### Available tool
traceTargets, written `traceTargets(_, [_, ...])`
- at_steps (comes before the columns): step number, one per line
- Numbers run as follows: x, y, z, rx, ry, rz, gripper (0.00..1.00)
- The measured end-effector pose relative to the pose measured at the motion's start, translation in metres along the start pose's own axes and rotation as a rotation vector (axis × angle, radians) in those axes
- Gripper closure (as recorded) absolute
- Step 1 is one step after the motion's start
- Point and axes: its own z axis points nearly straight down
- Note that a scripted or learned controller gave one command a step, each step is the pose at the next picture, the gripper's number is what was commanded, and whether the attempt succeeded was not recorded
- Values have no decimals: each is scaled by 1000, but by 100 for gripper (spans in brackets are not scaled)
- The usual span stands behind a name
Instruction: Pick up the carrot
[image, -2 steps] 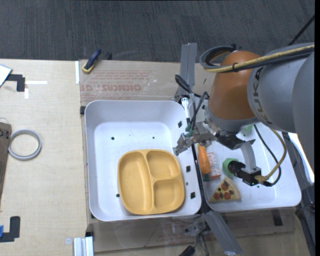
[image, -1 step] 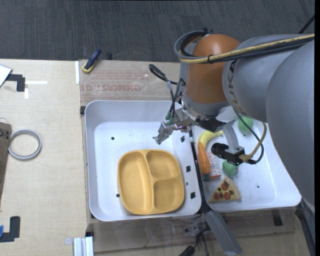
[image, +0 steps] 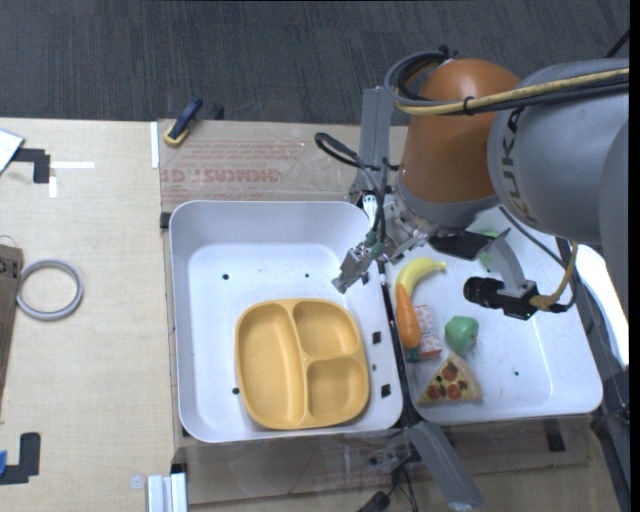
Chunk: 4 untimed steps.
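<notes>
From the fixed overhead camera, we are looking down on two white bins sitting side by side on the tabletop (image: 80, 370). The grey arm (image: 560, 150), with its orange band, is reaching in from the right and hanging over the wall the bins share. Its pincer (image: 368, 262) is hovering at that wall, just over the upper right corner of the left bin (image: 200, 300); we are seeing nothing between its tips, but we cannot tell whether they are spread or pressed together, since cables and brackets are crowding them.

The carrot (image: 407, 311) is lying in the right bin (image: 560, 390), hard against the dividing wall. Its long axis is running roughly up and down the picture, leaning slightly, with the upper end just under the banana (image: 421, 271) and the lower end resting beside a pale packet (image: 428, 332). A green piece (image: 461, 332) and a pizza slice (image: 451, 381) are lying further to the right and below.

We are judging that the carrot sits just below and slightly to the right of the pincer, on the far side of the wall. The coming reach is therefore looking short: across the wall and down, with the closing direction set across the carrot's length, and with the wall crowding one side of it.

A yellow divided plate (image: 300, 362) is occupying the left bin, well clear of the work.
</notes>
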Motion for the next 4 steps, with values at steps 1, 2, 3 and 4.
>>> traceTargets(1, [9, 81, 93, 1, 0, 174, 0])
traceTargets(2, [8, 81, 84, 1, -2, 172, 100])
traceTargets(3, [-1, 90, 130, 0, -1, 141, 100])
traceTargets(4, [-66, 67, 29, -2, -1, 268, 100])
